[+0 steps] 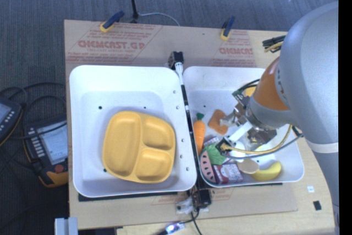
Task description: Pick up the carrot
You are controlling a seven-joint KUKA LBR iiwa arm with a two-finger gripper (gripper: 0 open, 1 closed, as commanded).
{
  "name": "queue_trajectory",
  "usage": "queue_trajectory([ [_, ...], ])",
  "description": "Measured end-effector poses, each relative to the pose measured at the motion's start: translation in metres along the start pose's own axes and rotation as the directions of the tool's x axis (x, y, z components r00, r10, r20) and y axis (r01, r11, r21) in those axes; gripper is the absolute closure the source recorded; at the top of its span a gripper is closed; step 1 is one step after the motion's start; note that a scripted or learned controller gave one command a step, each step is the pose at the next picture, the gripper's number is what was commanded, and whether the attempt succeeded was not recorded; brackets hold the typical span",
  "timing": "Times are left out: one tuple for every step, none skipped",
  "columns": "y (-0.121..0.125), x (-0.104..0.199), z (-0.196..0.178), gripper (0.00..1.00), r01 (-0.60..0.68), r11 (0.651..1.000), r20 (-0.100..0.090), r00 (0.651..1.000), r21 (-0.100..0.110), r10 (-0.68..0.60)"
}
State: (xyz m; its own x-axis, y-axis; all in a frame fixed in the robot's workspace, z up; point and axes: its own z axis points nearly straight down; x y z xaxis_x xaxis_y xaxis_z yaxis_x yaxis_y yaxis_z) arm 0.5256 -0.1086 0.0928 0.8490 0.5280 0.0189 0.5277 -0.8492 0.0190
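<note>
My gripper (235,130) sits in the cluttered right bin (220,82); I cannot tell its grip. The carrot (198,134) lies just left, along the wall.

Red block lettering (111,44) reading "CHEMCAST GP" is printed on the brown paper-faced worktop (165,36), just beyond the left white plastic bin (77,118). A second red print (236,50) lies beyond the right bin; there I make out only "CHEMCAST". The finer red lines beneath both are too small to read.
</note>
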Motion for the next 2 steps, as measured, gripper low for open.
queue_trajectory([
  [-0.003,0.017,-0.013,0.00,-0.144,0.989,0.028,0.989,0.019,0.144],
  [0.020,-0.057,0.002,0.00,-0.331,0.944,0.014,0.944,0.012,0.331],
])
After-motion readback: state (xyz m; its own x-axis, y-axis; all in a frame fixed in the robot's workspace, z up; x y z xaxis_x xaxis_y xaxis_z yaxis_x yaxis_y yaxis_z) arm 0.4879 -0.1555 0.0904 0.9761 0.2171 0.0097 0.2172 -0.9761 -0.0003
